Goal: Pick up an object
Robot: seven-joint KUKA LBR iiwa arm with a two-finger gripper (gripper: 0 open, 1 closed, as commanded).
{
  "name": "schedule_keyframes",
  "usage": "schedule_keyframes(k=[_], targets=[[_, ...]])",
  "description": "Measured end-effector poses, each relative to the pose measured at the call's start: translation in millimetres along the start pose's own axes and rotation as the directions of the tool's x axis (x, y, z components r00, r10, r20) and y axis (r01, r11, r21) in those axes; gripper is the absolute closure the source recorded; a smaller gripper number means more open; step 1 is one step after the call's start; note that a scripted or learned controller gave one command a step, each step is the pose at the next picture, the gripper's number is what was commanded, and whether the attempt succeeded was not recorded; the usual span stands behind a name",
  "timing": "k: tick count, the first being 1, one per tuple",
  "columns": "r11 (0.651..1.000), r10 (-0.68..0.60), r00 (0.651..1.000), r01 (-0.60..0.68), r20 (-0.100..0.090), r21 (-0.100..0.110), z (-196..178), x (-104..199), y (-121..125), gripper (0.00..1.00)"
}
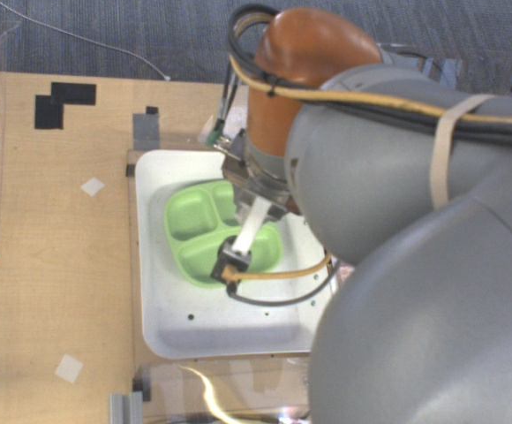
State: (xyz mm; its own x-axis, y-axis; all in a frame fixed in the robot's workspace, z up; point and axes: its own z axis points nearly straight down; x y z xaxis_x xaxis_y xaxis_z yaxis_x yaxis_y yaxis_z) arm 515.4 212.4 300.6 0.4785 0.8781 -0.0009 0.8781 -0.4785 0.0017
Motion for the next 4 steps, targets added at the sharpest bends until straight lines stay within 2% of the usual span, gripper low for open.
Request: schedule_keyframes(k=[1, 2, 3, 4], targets=[[0.990, 0.139, 0.990, -0.140, 0.010, 0.007, 145, -19, -22, 1.00], [0.900, 0.436, 0.900, -0.436, 0.000, 0.003, 120, 10, -30, 1.00], [0.645, 0.764, 0.645, -0.764, 0.002, 0.003, 166, 7, -33, 1.00], [0.910, 0.415, 0.910, -0.415, -0.012, -0.002, 209, -48, -2, 1.00]])
